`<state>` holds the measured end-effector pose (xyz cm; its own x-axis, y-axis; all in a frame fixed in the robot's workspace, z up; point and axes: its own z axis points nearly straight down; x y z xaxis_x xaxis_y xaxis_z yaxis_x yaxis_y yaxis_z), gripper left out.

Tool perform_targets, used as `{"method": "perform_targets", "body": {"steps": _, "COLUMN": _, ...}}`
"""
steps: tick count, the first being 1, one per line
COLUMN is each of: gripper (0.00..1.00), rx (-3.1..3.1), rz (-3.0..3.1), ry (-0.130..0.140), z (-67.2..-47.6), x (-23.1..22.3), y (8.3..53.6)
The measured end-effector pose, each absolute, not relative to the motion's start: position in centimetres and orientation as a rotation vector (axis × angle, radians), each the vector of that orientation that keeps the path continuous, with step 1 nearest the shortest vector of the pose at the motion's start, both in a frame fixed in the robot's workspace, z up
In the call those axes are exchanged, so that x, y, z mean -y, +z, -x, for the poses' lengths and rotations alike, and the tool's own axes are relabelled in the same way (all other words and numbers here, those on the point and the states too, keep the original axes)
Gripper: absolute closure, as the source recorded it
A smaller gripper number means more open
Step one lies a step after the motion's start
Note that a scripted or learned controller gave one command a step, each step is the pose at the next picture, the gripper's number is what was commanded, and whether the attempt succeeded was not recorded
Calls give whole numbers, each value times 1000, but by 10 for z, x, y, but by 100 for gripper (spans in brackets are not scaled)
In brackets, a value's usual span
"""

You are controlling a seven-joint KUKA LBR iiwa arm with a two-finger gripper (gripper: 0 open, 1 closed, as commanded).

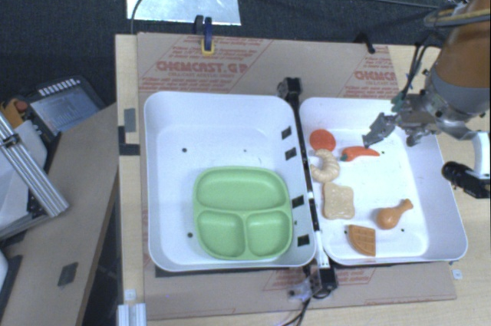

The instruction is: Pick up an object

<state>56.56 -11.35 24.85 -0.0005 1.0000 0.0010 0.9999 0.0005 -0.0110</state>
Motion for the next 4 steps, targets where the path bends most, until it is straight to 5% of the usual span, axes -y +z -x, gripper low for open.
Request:
{"method": "perform_targets", "body": {"steps": 1, "gripper": 0, "rx": 2225, "rz": 2219, "ry": -1, "z": -568, "x": 113, "y": 255}}
{"method": "perform_targets", "body": {"steps": 4, "gripper": 0, "rx": 2221, "rz": 2219, "ry": 2, "z": -559, "x": 123, "y": 94}}
